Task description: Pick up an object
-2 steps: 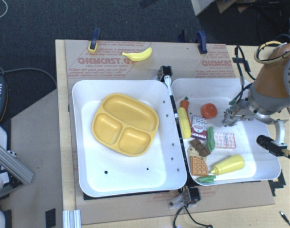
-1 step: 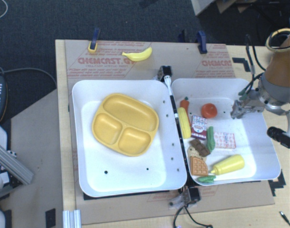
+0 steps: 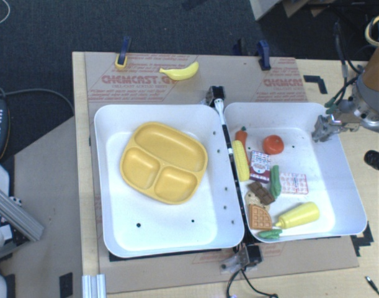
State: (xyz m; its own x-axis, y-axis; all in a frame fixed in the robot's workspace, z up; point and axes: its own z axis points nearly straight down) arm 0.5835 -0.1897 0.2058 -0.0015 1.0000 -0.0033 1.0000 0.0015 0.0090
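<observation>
Waffle [image 3: 260, 216] and mustard bottle [image 3: 298, 215] nearest camera, toys heaped at right bin's [image 3: 347, 185] left side, likely pick candidates. Gripper [image 3: 322, 129] poised over bin's upper right rim, well apart from toys, carrying nothing; jaw state unclear. Yellow plate [image 3: 162, 162] fills left bin [image 3: 115, 216].

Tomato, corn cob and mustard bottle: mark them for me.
tomato [image 3: 273, 144], camera view, centre of its top.
corn cob [image 3: 240, 160], camera view, mid-length.
mustard bottle [image 3: 299, 215], camera view, middle of body.

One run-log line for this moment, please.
phase: approach | hand: over right bin's far right rim, nothing held | nearest item: tomato | yellow tray: left bin
</observation>
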